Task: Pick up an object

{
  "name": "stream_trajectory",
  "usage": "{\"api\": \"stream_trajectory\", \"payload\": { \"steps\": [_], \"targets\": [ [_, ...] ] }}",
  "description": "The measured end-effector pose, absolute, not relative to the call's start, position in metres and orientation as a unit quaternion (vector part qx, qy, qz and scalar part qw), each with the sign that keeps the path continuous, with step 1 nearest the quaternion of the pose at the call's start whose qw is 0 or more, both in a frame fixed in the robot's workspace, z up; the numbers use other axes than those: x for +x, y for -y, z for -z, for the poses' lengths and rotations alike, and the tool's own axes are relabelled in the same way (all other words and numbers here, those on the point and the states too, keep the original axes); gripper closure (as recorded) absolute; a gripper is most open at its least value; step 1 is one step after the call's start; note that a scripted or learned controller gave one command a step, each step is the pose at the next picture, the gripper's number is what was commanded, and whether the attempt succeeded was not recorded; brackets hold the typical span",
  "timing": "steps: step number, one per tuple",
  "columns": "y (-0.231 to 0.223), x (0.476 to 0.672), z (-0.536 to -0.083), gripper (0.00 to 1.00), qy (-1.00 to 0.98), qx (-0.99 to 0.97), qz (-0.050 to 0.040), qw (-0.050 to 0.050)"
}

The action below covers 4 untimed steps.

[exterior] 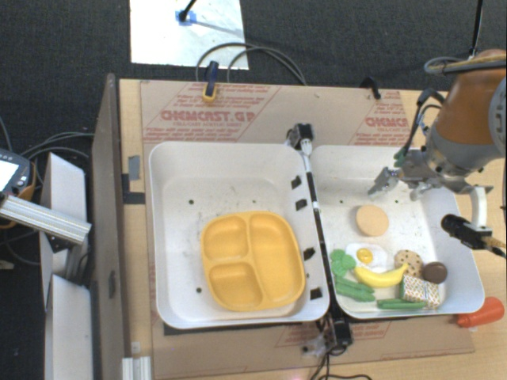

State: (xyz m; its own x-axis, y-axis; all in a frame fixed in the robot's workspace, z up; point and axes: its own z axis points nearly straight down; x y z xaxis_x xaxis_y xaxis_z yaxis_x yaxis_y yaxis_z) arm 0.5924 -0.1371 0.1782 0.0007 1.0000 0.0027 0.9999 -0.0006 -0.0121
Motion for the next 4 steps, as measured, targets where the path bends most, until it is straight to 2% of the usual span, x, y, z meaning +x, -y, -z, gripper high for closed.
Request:
{"api": "stream_trajectory", "payload": {
  "steps": [1,2,3,4],
  "targets": [
    [0.122,0.594,-0.145,0.0,0.709,-0.706,-0.0001,0.001],
    [0.124,0.576,-0.082,0.0,0.708,-0.707,-0.0006,0.001],
    [0.125,0.578,-0.095,1.0,0.707,-0.707,0.0012,-0.001],
    [0.031,0.605,-0.191,1.0,0.712,-0.702,0.0054,-0.003]
  ]
}}
